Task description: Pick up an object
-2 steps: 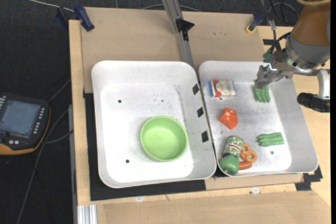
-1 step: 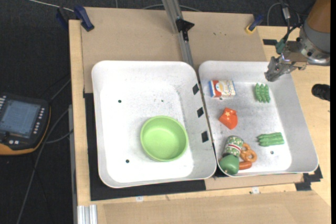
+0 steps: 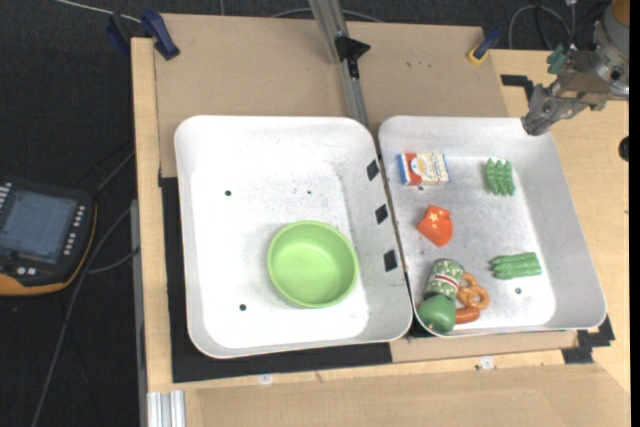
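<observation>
While the tool [image 3: 537, 123] hangs at the right bin [image 3: 560, 215] rim, grip unreadable: milk carton [image 3: 421, 168], 2 green pieces [image 3: 499, 177] nearby.

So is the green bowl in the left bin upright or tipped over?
Upright. The green bowl sits in the left bin with its round opening facing up, the full rim and the inside showing.

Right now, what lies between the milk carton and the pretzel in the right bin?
The orange-red toy lies between the milk carton and the pretzel, in the camera view.
</observation>
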### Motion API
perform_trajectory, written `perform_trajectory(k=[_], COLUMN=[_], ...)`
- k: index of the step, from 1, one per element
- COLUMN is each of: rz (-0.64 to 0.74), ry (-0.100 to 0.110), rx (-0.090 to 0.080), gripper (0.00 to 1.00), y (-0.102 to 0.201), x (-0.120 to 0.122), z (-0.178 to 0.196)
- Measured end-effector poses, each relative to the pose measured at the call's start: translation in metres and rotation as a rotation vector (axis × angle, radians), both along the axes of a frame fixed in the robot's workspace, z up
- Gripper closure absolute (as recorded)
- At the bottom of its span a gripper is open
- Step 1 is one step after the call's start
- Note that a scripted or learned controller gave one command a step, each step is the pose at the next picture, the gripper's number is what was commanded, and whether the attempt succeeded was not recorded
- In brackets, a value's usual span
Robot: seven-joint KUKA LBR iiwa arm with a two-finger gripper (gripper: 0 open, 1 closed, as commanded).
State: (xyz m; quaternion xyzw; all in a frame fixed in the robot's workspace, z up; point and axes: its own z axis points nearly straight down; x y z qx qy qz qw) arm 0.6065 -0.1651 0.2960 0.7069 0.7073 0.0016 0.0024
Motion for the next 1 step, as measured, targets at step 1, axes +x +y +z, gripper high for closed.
perform_trajectory(k=[1], rz=[0.003], ry=[0.004], rx=[0.002], gripper=[1.00], y=[0.0408], x=[-0.0106], z=[-0.0035])
